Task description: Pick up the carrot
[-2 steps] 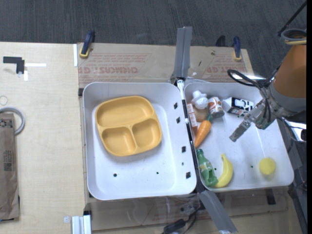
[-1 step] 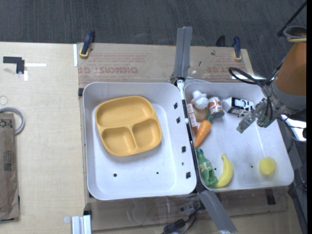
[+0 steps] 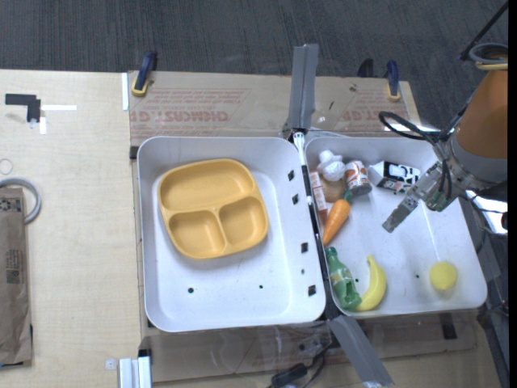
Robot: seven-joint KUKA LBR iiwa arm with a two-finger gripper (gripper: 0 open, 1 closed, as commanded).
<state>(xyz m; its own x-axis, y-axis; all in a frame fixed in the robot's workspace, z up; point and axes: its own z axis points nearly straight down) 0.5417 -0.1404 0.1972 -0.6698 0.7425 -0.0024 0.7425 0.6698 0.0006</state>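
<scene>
The orange carrot (image 3: 335, 219) lies against the left wall of the right bin (image 3: 464, 241), its tip pointing down-left. My gripper (image 3: 397, 216) hangs over the middle of that bin, to the right of the carrot and apart from it. Nothing shows in its grasp.
Around the carrot lie a small can (image 3: 358, 178), a white object (image 3: 329, 166), a black-and-white packet (image 3: 397, 175), a green bottle (image 3: 341, 280), a banana (image 3: 371, 284) and a lemon (image 3: 443, 276). The left bin (image 3: 161, 297) holds a yellow divided plate (image 3: 212, 207).
</scene>
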